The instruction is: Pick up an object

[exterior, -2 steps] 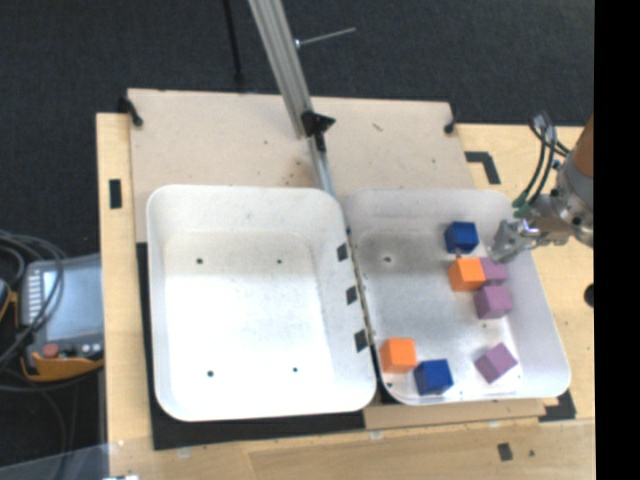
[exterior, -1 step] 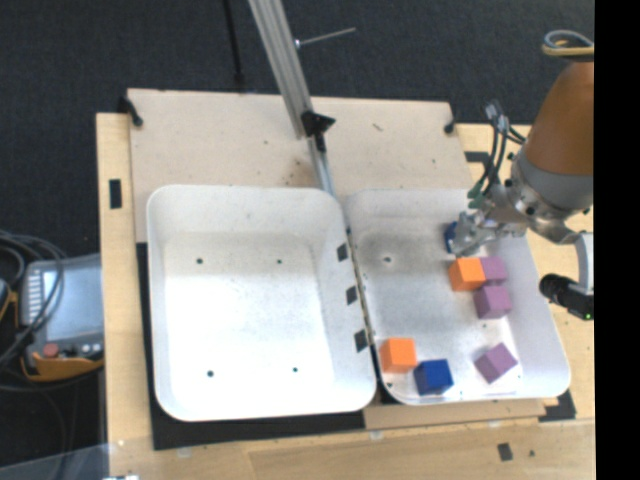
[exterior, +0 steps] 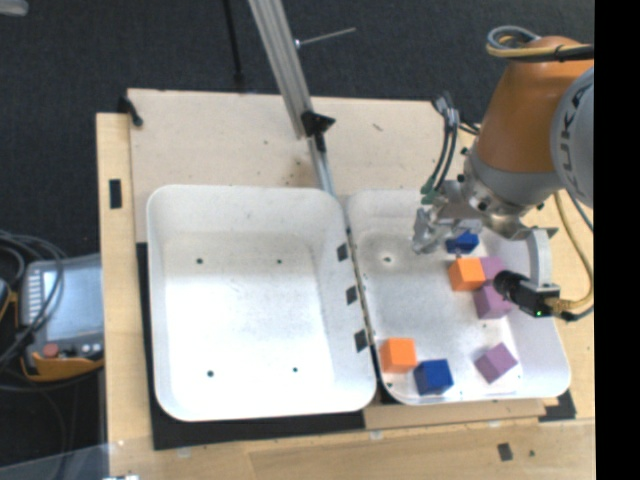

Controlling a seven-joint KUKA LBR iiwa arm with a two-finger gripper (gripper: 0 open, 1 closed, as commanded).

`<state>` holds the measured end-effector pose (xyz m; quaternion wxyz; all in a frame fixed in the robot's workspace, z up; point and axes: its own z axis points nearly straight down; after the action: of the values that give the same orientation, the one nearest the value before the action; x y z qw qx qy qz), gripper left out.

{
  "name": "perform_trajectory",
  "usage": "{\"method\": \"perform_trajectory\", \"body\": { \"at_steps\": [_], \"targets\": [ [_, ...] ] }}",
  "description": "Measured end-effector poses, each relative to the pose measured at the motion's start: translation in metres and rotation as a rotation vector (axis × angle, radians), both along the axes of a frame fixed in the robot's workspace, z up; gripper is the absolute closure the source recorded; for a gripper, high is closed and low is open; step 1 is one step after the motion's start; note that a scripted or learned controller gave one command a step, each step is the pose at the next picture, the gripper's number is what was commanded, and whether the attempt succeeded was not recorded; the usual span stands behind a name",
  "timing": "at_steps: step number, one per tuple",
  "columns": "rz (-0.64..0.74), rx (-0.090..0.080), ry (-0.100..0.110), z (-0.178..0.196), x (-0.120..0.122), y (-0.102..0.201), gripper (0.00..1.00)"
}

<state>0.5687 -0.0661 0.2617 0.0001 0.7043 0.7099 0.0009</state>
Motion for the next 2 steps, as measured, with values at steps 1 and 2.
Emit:
{"method": "perform_trajectory", "body": {
  "at_steps": [1, 2],
  "targets": [
    [0.0, 0.0, 0.003, -0.01, 0.007, 0.061, 1.0],
    [-0.002, 0.0, 0.005, -0.017, 0.006, 0.105, 1.0]
  ]
}}
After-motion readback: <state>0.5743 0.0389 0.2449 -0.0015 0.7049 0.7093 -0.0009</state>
